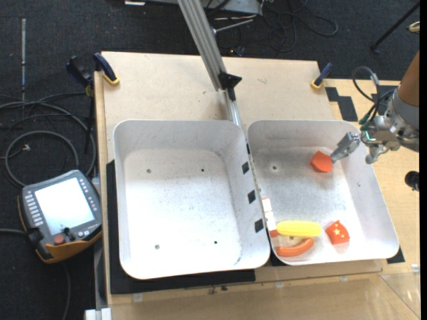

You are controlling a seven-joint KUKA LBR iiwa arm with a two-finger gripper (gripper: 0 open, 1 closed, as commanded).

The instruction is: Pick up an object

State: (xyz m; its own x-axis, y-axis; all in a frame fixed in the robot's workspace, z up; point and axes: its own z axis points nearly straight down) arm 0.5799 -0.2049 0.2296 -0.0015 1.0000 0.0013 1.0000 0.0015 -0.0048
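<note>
Four small things lie in the right bin [373, 199]: an orange block [321, 162] near the back, and a yellow piece [298, 229], an orange curved piece [295, 247] and a red block [337, 233] at the front. The hand [358, 145] is just beside the orange block, fingers spread apart, holding nothing. It should probably sit over the block's middle, then close slowly. No words can be read anywhere.

The arm [407, 109] reaches in from the right, gripper [359, 147] fingers spread.
</note>
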